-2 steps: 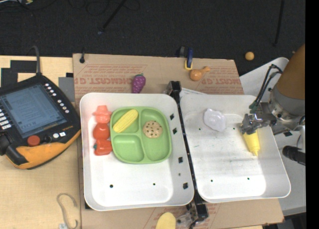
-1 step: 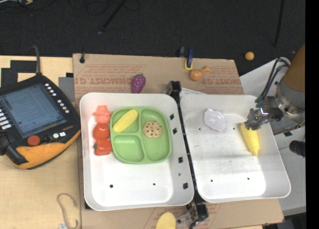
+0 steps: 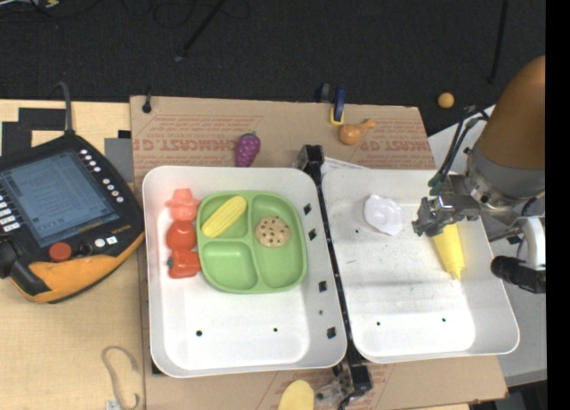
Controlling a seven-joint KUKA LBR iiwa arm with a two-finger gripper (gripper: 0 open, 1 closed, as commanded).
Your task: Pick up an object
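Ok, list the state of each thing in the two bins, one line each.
Corn cob: lying in green tray.
Cookie: flat in tray.
Red figure: lying beside tray.
White object: resting in right bin.
Yellow object: lying below the pincer.

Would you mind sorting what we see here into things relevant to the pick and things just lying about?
Relevant to the pick:
gripper
yellow object
white object
right bin

Lying about:
green tray
corn
cookie
red figure
teach pendant
purple toy
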